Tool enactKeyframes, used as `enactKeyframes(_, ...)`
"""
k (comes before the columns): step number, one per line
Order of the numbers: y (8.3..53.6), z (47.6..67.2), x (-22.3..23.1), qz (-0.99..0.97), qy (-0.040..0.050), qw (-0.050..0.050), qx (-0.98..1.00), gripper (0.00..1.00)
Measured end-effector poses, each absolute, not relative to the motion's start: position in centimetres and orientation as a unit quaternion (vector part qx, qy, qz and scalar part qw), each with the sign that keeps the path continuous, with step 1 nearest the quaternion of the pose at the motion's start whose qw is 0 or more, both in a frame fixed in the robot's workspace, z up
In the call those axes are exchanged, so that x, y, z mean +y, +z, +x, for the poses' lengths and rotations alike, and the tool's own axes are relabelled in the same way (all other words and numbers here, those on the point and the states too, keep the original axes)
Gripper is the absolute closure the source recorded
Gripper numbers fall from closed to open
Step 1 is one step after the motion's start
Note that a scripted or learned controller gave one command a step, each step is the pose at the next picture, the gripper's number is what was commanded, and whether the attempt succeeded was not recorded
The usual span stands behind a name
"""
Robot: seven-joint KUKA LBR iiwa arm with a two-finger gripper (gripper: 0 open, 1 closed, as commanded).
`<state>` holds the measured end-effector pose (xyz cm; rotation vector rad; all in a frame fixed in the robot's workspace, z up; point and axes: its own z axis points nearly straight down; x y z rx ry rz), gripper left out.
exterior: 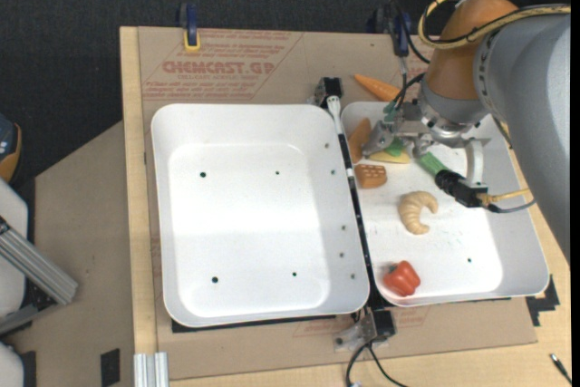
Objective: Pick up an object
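My gripper point(426, 149) hangs low over the back part of the right bin point(507, 276), below the orange band of the wrist. It looks open, with one finger near a yellow wedge point(391, 156) and the other at the right. A green piece point(428, 164) lies between them, and nothing is held. A brown waffle-like piece point(370, 174) sits just left of the gripper by the divider. A tan croissant point(417, 211) lies in the bin's middle and a red pepper point(402, 278) near its front edge.
An orange carrot point(375, 87) lies at the back rim of the right bin. A black cable plug point(456, 187) hangs beside the gripper. The left bin point(181, 131) is white with small dark dots. The arm's grey body covers the right bin's far corner.
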<state>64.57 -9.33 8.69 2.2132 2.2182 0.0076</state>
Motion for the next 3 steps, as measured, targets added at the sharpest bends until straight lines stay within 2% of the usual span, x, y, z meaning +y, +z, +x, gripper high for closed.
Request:
enactKeyframes(1, 10.0, 64.5, -9.4, 0.707, 0.0030, 0.005, 0.707, 1.00)
enactKeyframes(2, 10.0, 63.4, -15.2, 0.709, -0.0007, 0.002, 0.706, 1.00)
enactKeyframes(3, 17.7, 58.2, -15.5, 0.708, 0.0001, 0.000, 0.706, 1.00)
